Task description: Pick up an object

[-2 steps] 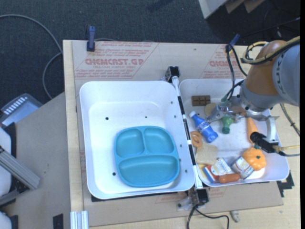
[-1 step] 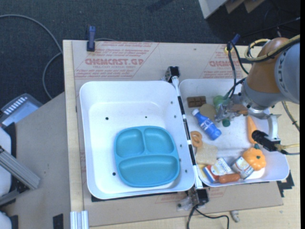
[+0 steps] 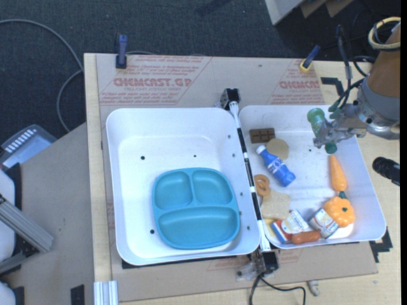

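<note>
The gripper (image 3: 323, 134) hangs over the back part of the right bin (image 3: 375, 199), with a green object (image 3: 316, 116) at its upper side; whether its tips are spread or pressed together cannot be told, and nothing is seen pinched between them. No single object is picked out; the candidates all lie in the right bin. Just beside the gripper, toward the front, lies a carrot (image 3: 338, 173). Further front sit a small orange pumpkin (image 3: 340, 211), a sausage (image 3: 304, 237) and small packets with print too small to read. Near the bin's left wall lie a blue bottle (image 3: 277, 168) with a white cap, a round tan cookie (image 3: 277, 148), a brown chocolate bar (image 3: 261, 135), a pretzel (image 3: 262, 185) and a slice of bread (image 3: 275, 205). The left bin (image 3: 130, 145) holds a blue divided plate (image 3: 195, 207) with three compartments. Both bins rest side by side on a brown protective sheet (image 3: 159, 81) over the bench, printed in red with "CHEMCAST GP" twice along the back. Blue clamps (image 3: 121, 49) grip its back edge. The floor (image 3: 63, 5) is dark carpet, crossed by a pale cable (image 3: 60, 100) at the left.
</note>
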Robot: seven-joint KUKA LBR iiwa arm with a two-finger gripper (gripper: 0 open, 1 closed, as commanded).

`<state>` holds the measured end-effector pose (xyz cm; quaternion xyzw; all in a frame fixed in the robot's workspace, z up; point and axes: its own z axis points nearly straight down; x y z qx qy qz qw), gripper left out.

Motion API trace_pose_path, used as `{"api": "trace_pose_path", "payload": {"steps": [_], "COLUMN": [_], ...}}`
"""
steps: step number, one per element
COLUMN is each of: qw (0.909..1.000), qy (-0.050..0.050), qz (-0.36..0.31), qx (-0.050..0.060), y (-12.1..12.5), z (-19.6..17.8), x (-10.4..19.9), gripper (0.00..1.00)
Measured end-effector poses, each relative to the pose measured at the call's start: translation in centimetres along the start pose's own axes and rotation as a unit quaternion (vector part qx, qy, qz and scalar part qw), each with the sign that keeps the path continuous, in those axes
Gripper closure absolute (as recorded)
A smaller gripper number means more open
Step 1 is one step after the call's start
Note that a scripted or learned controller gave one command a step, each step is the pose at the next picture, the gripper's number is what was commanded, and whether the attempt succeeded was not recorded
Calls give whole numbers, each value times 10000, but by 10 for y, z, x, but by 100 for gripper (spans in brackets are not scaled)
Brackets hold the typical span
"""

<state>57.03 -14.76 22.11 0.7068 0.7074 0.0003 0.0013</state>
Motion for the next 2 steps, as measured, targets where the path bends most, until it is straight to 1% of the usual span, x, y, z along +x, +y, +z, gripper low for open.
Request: {"api": "trace_pose_path", "payload": {"steps": [1, 2], "qw": [10000, 10000], "qy": [14, 13], "qz": [-2, 0], "qx": [19, 23], "y": [-1, -29], "z": [6, 3], "x": [65, 107], "gripper": [100, 100]}}
